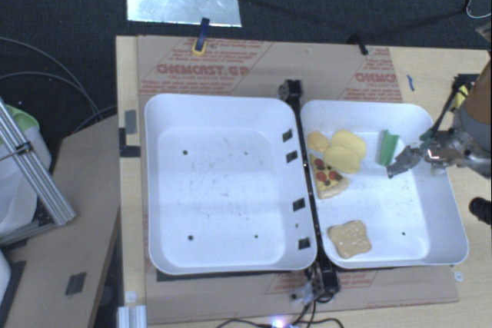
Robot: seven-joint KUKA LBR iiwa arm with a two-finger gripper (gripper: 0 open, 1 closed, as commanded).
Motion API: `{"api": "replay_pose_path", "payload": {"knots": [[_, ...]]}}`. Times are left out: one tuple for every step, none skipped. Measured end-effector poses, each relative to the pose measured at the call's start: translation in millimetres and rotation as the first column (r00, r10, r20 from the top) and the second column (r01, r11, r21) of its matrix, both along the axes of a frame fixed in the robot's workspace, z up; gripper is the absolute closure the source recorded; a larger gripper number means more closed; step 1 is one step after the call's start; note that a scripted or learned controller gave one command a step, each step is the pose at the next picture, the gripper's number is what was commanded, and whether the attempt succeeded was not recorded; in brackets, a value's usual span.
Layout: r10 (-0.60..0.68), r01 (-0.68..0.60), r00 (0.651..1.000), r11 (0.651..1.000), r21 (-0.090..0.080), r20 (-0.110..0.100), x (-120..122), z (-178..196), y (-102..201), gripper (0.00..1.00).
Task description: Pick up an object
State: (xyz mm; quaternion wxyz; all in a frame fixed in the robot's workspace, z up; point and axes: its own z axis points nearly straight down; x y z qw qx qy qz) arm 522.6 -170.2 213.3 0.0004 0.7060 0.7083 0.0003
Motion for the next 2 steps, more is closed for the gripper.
{"api": "replay_pose_path", "payload": {"knots": [[0.002,-0.002,1.000,1.000,0.007,-0.013,-40,-130,61,0.00],[-0.002,0.002,1.000,1.000,0.000,0.003,-35,-113,57,1.00]]}}
